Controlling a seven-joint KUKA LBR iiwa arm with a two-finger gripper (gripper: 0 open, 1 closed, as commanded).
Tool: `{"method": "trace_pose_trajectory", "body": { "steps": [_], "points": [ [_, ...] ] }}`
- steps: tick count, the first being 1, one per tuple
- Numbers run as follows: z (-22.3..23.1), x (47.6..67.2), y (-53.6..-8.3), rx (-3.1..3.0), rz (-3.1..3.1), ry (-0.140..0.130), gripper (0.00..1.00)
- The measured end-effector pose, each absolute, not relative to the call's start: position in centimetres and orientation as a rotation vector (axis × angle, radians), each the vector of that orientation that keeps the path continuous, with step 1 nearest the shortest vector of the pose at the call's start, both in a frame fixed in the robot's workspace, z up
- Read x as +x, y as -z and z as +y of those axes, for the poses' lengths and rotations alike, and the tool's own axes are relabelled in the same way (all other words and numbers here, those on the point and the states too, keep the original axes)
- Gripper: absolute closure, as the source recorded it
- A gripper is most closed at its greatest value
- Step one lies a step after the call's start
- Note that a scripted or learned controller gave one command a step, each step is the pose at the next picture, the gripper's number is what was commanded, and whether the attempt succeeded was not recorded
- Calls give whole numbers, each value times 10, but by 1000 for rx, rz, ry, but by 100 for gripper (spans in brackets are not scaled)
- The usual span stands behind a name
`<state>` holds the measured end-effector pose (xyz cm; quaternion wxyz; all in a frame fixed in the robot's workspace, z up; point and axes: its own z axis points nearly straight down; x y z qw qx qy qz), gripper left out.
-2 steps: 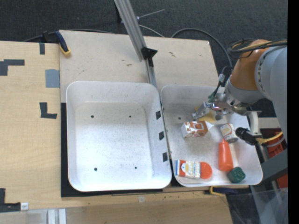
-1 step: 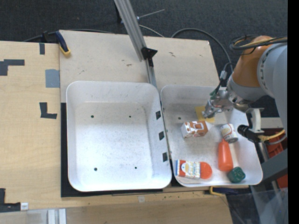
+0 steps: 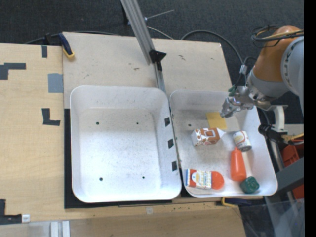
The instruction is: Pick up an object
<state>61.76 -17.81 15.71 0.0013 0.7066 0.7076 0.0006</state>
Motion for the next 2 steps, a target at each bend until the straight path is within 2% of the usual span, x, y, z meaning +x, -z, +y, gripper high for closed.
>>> {"method": "trace_pose_trajectory", "body": {
  "steps": [1, 2],
  "points": [
    [-176, 629, -209, 2216, 2220, -4, 100],
    [-181, 629, -272, 2215, 2219, -4, 100]
  ]
}}
